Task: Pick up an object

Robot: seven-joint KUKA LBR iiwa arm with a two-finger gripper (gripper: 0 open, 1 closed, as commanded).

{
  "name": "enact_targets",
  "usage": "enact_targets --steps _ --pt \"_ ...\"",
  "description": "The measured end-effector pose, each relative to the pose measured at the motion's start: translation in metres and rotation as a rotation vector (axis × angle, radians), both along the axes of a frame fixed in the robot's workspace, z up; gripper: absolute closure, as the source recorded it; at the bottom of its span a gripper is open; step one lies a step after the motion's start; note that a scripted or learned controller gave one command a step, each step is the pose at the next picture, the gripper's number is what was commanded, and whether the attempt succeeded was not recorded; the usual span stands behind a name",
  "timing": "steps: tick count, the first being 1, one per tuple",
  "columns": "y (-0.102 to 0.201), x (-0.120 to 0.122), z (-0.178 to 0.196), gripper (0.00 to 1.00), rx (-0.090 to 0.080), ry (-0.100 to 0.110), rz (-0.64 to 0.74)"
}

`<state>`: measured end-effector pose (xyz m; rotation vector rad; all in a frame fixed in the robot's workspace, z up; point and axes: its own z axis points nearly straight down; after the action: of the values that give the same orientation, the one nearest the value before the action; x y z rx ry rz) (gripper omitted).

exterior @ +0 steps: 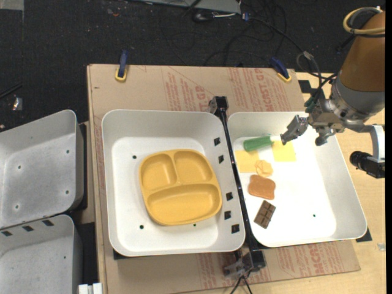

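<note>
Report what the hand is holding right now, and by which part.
Nothing is held. The hand hangs open above the right bin, its fingers spread, near the yellow block and the green piece.

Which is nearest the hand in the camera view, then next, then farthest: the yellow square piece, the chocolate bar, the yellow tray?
1. Yellow square piece, right bin, just below the hand.
2. Chocolate bar, right bin, toward the front.
3. Yellow tray, left bin.
</note>
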<state>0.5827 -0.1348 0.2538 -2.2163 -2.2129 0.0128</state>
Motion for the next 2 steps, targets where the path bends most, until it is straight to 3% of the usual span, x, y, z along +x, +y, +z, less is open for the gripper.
enact_targets --steps 1,2 --pt "0.000 0.002 0.007 0.00 -0.002 -0.012 0.002" --pt "0.001 -0.001 -0.036 0.00 -0.001 -0.009 0.000"
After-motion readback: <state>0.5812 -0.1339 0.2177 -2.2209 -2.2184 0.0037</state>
